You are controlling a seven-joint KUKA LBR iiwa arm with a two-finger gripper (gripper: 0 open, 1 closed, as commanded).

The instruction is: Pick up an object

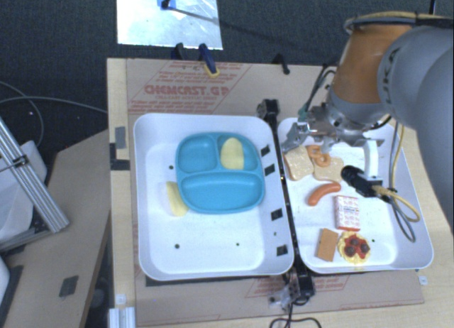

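While my grey arm (418,57) reaches in from the right with its orange band (369,53) above the wrist, my hand (319,142) hangs low over the far end of the right bin (415,245), just above the toast and its neighbours. From this angle I cannot tell whether it is released or clenched, and nothing shows plainly in its grip.

Below my hand lie the pieces I could pick from. A slice of toast (299,164) sits at the near-left corner of that cluster, with a tan pretzel-like piece (324,165) touching its right side. Just in front of them is an orange sausage (324,193), lying at a slant. To its right stands a small red-and-white packet (347,213), and nearer the front edge are a brown cracker (326,244) and a little pizza (355,246), side by side.

In the left bin (213,259) a blue divided plate (218,192) holds a pale yellow food piece (232,153) in its upper right compartment. A yellow wedge (174,199) lies beside the plate's left edge.

Both bins rest on a cardboard sheet (188,89) on the tabletop.
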